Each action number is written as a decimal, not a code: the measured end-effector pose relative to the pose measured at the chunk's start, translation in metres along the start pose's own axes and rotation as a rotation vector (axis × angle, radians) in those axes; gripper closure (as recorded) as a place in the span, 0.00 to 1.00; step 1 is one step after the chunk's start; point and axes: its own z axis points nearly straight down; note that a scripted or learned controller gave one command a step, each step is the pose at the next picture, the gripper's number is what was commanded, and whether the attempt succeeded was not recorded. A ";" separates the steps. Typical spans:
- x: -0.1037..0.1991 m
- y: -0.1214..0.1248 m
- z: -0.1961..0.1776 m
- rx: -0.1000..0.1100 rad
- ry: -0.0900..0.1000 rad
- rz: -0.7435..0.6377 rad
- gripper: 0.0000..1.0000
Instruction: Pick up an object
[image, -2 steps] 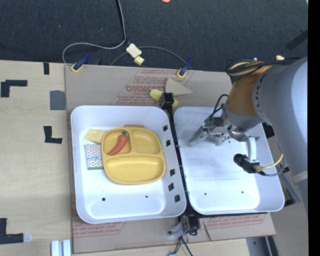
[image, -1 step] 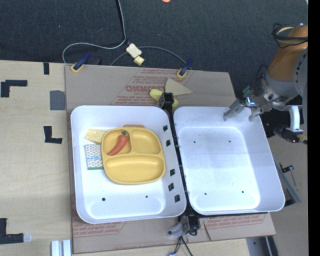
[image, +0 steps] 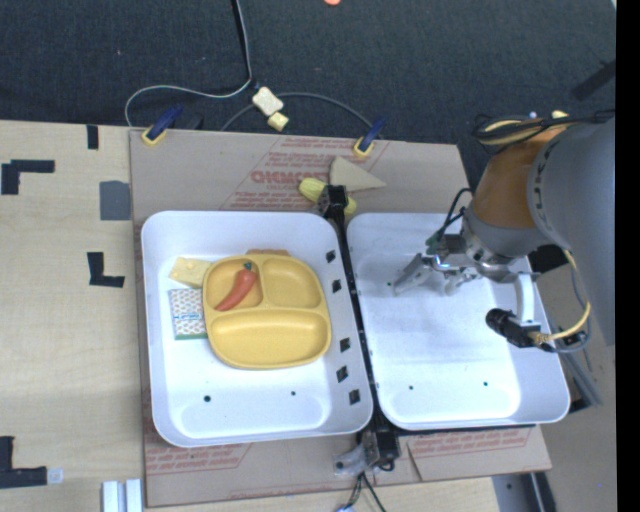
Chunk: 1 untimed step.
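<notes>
Gripper: two-finger gripper (image: 428, 272) over the right bin (image: 450, 400), near that bin's far-left part; fingers (image: 405, 277) spread apart, tips pointing toward the divider between the bins, nothing between them.

Arm: grey arm with orange band (image: 505, 190) comes in over the right bin's far-right corner.

Objects: all candidates lie in the left bin (image: 250, 425). Yellow divided plate (image: 275, 330) sits about mid-bin, slightly toward the far side. Red chili pepper (image: 238, 287) rests in the plate's far-left compartment. Pale yellow wedge (image: 188, 270) and a small patterned card or sponge (image: 186, 312) lie just beside the plate's left rim, toward the bin's left wall.

Key relation: every pickable thing lies to the camera-left of the fingers, across the dividing rims. Nearest is the plate's right rim; the pepper is farther, well apart from the fingertips.

Pepper axis: long axis runs on a slant, stem end toward the bin's far side, tip toward the near-left.

Judgement: reach not yet begun; the move needs a crossing over the divider, then a descent with the fingers straddling the pepper's short width.

Risk: the plate's raised ribs may block a finger beside the pepper.
</notes>
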 end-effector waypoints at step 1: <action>-0.051 -0.118 -0.015 -0.002 -0.005 0.013 0.00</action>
